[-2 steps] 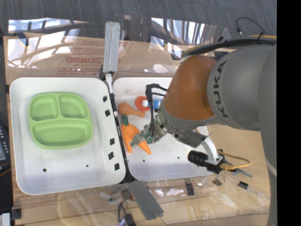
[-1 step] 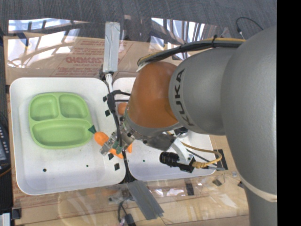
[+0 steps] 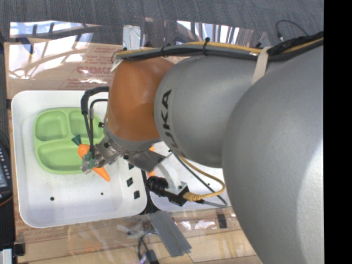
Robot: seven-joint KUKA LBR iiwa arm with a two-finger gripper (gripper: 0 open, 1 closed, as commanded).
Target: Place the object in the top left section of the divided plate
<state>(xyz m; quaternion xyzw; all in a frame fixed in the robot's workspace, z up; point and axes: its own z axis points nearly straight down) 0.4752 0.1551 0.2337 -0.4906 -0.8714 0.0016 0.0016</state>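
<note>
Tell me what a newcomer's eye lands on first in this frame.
The huge grey arm with its orange band fills the right and centre. Below the band, the gripper sits at the right edge of the green divided plate in the left white bin, with an orange carrot toy at its tip.

Grey arm [image 3: 236, 109] reaching in from the right, orange band above wrist, gripper [image 3: 91, 161] lowered

Orange carrot [image 3: 94, 163] – at green divided plate's [image 3: 52, 142] lower right rim
</note>
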